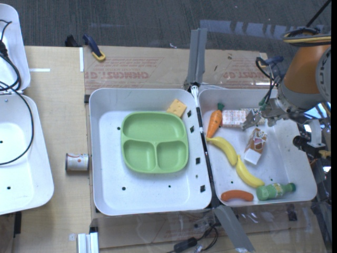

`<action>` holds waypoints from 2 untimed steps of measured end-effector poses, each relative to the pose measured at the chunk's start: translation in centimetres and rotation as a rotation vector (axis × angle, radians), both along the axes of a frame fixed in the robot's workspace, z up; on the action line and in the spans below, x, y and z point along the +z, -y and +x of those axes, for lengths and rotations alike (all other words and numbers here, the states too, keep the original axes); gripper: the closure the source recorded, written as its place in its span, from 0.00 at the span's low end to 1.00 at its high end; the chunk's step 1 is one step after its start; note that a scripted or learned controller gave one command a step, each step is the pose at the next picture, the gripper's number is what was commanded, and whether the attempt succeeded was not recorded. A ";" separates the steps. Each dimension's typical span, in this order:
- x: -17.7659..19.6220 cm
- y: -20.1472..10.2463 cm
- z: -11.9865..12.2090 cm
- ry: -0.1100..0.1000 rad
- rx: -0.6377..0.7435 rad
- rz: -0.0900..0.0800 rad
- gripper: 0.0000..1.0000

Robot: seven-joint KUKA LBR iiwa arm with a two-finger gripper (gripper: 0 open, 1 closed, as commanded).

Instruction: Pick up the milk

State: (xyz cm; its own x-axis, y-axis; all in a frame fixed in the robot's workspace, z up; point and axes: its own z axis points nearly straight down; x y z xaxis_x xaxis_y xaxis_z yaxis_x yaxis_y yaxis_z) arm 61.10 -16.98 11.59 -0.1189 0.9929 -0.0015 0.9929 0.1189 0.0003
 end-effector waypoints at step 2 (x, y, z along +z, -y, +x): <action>-2.4 -5.7 -0.6 0.000 0.011 0.001 0.00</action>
